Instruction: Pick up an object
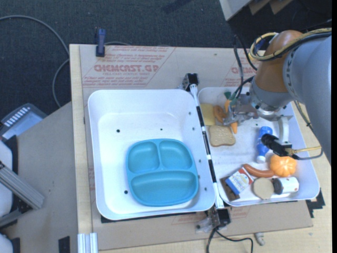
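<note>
You saw 2 white bins side by side on the bench. The left bin (pixel 105 141) held 1 blue divided plate (pixel 161 171), lying flat toward its near side.

The right bin (pixel 310 186) held the loose items. A slice of bread (pixel 221 136) lay near the dividing wall, with a yellow cheese slice (pixel 208 115) just beyond it. A blue bottle (pixel 263 143) lay near the bin's middle, an orange fruit (pixel 283 165) sat just beside it toward the front, and a sausage (pixel 256 171) lay beside the fruit. At the front edge you saw a small snack packet (pixel 236 184), a round biscuit (pixel 261 188) and a white container (pixel 287 185).

The arm (pixel 287 62) reached in from the right, and the gripper (pixel 231 115) sat low over the far part of the right bin, above an orange carrot-like piece (pixel 232 124) between the cheese slice and the bread. You could not tell how far its claw was open, nor whether it had hold of anything.
</note>
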